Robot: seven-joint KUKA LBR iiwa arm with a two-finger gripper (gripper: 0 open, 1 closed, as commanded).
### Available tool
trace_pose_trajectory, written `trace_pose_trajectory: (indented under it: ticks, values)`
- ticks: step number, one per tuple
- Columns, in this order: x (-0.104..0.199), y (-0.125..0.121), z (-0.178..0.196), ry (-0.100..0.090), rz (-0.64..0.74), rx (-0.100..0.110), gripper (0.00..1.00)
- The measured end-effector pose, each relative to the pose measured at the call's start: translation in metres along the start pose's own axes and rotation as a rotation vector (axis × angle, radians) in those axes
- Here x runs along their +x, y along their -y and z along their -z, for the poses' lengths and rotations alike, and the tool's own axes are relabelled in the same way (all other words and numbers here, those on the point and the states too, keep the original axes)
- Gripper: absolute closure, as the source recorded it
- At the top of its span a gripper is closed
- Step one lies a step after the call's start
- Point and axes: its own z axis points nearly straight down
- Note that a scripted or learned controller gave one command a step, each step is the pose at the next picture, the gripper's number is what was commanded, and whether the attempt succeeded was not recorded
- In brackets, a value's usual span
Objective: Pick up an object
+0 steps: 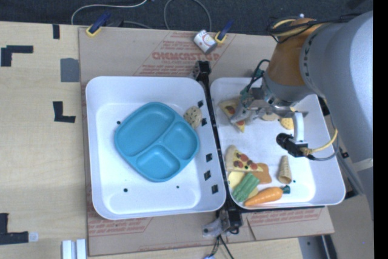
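While the grey arm (339,70) reaches in from 3 o'clock, its hand (245,112) sits low in the right bin (324,182), at 12 o'clock; finger state: cannot tell. Blue plate (157,141) fills left bin (100,191). Pizza slice (230,110) touches hand; carrot (264,196) at 6 o'clock.

A yellow-and-red toy pizza slice (231,110) lies flat in the right bin (321,188), near its upper-left corner, just beside the pincer (245,111).

Two white bins (97,130) sit side by side, holding one blue plate (157,141), one cookie (193,115), two pizza slices (242,162), one carrot (265,196), one green vegetable (244,186) and one cone (284,170).
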Motion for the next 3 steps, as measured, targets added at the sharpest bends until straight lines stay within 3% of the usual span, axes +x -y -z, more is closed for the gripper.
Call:
trace_pose_trajectory:
  ticks: [1,2,3]
  values:
    - [0.001,0.001,0.008,-0.001,0.000,0.003,1.00]
    - [-0.008,0.054,0.008,-0.001,-0.002,0.010,1.00]
    - [0.063,0.007,0.092,-0.003,0.008,-0.005,1.00]
